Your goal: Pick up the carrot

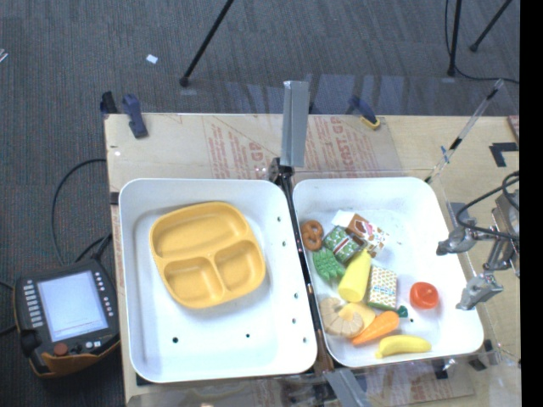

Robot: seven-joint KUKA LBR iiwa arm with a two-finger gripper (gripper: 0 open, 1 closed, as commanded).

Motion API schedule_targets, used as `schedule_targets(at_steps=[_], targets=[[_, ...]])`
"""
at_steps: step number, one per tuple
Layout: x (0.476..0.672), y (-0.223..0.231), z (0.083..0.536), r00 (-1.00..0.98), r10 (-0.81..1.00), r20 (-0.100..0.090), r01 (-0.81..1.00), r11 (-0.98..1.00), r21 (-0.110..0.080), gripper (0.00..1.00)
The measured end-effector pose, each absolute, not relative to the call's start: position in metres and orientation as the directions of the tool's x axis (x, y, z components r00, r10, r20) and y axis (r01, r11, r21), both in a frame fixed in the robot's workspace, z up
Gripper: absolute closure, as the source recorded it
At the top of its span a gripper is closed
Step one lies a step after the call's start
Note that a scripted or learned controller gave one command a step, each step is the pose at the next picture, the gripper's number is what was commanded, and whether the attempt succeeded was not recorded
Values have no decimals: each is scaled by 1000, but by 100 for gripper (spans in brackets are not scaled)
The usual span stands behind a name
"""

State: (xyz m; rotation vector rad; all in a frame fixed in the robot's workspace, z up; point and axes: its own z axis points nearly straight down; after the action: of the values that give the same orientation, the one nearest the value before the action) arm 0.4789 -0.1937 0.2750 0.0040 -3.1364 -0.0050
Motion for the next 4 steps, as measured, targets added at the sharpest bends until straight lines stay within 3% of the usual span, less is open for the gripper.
schedule_targets(at_steps=[1, 2, 3, 4], targets=[[489, -134, 187, -1000, -9, 12, -9, 1000, 6, 0], [490, -110, 84, -993, -115, 5, -115, 993, 3, 0], [479, -135, 84, -933, -359, 4, -359, 933, 6, 0], [486, -149, 84, -463, -886, -3, -886, 463, 7, 0]])
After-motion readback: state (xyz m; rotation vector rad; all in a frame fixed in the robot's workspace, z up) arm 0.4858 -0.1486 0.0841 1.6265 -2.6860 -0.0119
